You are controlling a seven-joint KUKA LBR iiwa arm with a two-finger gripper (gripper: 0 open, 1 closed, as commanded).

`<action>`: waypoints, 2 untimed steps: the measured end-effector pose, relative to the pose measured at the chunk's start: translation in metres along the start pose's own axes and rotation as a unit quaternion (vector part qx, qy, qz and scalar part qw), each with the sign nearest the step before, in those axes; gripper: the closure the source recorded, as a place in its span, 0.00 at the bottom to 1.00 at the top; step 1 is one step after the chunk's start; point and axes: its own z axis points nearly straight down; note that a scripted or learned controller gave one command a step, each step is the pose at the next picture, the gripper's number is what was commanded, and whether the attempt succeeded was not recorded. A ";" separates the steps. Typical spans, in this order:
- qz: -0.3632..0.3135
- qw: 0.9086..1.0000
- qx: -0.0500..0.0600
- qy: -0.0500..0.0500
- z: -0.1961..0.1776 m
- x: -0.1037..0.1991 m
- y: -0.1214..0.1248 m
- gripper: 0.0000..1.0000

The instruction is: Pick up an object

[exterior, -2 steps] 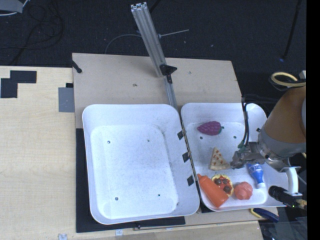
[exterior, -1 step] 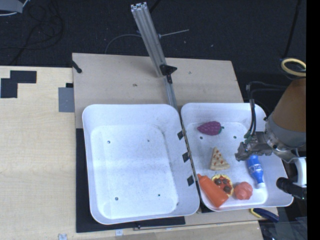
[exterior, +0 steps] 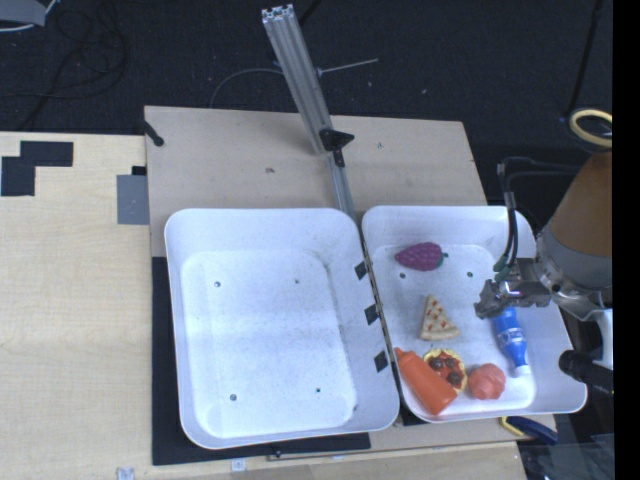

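The right bin (exterior: 470, 224) holds several toys: a purple bunch of grapes (exterior: 420, 257), a pizza slice (exterior: 436, 319), an orange carrot (exterior: 424, 383), a small round pizza piece (exterior: 446, 364), a red tomato (exterior: 486, 381) and a blue bottle (exterior: 511, 340). My gripper (exterior: 499, 302) hangs low over the bin's right side, right at the upper end of the blue bottle. The grey and orange arm (exterior: 585, 223) comes in from the right.
The left bin (exterior: 265, 328) lies beside the right one, joined by black clips (exterior: 371, 313). An aluminium rail (exterior: 305, 78) slants up from the bins' far edge. A yellow-and-blue tool (exterior: 530, 428) lies below the right bin.
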 end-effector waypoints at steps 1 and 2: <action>-0.002 1.000 0.000 0.000 -0.014 0.050 0.026 1.00; -0.001 1.000 0.000 0.000 -0.025 0.093 0.050 1.00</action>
